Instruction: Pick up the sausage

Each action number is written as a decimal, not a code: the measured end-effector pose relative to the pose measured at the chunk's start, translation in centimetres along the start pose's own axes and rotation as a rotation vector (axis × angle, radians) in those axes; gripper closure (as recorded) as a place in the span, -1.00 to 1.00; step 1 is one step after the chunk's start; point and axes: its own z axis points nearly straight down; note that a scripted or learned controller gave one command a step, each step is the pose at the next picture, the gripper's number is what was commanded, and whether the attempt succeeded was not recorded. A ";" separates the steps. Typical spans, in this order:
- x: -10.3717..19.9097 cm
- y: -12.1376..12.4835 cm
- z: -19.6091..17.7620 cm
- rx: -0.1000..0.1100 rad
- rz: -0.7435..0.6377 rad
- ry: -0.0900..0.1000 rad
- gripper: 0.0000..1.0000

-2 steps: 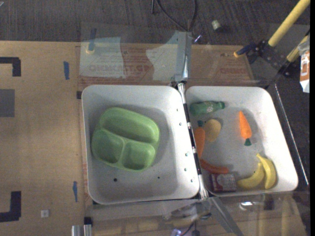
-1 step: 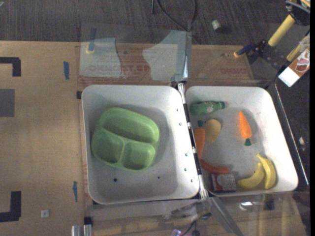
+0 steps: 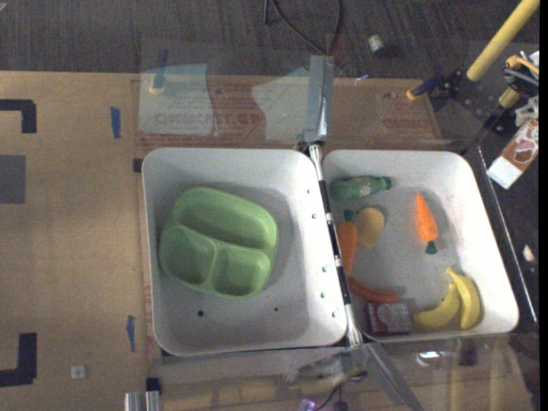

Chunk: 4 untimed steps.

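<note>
Right bin [image 3: 485, 197], near corner by the divider: the sausage [image 3: 374, 292] lies flat, a reddish curved piece (identification is a judgement from colour and shape). Its one end is just beside a small red-and-white box [image 3: 390, 317], and the banana [image 3: 459, 301] is near the other side.

How far the gripper is open, and whether it has hold of anything, cannot be told from this view.

Risks from here:
- Wrong target. An orange stick-like piece [image 3: 347, 245] lies along the divider wall close above the sausage, and a carrot [image 3: 425, 221] sits further out; either could be grabbed by mistake.
- Crowding. The box and the bin wall leave little room around the sausage, so a descending finger may land on the box or the rim and block the close.
- Slip. The curved, smooth-looking body could roll or squirt out if pinched off-centre or along its length.

Left bin [image 3: 171, 315] carries a green compartment plate [image 3: 221, 242], well apart and no hazard.
</note>
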 end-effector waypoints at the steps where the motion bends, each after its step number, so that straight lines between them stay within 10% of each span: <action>1: -3.6 -2.0 -5.6 -0.004 -0.171 0.003 1.00; 2: 3.5 0.9 -5.6 -0.003 0.124 0.004 1.00; 3: 3.1 0.9 -5.6 -0.002 -0.271 0.001 1.00; 4: 3.3 1.3 -5.6 -0.003 0.131 0.004 1.00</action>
